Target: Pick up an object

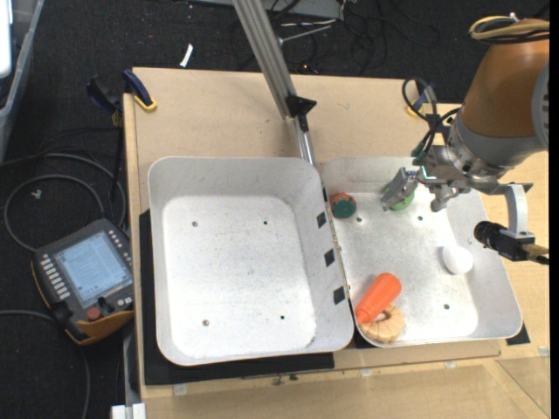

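Note:
My gripper hangs over the far part of the right bin, with its fingers spread open. A small green object lies just under the left finger and is partly hidden by it; I see nothing held between the fingers. A green and red ball-like object sits near the bin's left wall. A white egg-shaped object lies to the right. An orange carrot rests against a tan round piece at the near edge.
The left bin adjoins the right one along a shared wall. A metal pole slants down to the bins' far junction. A teach pendant lies on the floor at the left.

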Robot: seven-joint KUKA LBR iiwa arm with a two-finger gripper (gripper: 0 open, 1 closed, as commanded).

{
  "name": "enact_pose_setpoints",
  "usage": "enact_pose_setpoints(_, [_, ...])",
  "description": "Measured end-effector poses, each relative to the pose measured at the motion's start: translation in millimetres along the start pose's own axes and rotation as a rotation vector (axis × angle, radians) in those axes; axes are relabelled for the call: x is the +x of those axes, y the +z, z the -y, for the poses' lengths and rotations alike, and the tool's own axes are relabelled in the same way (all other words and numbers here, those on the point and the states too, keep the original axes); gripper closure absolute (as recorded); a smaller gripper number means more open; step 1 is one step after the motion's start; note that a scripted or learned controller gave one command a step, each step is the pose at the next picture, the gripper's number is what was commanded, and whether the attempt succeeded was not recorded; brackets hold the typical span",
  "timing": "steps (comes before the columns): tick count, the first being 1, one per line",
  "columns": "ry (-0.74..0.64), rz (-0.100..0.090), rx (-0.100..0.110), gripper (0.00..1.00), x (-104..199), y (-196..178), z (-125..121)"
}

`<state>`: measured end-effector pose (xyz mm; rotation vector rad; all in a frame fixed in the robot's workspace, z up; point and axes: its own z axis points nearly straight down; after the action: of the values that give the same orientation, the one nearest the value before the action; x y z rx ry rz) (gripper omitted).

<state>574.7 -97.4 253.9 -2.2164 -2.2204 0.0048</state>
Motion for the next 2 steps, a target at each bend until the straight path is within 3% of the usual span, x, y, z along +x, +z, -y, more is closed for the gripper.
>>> enact_pose_setpoints(1, [0.002, 0.001, -0.005, 0.0, 0, -2, -1])
enact_pose_setpoints(2, [0.003, 0.001, 0.0, 0.0, -2, 41, -2])
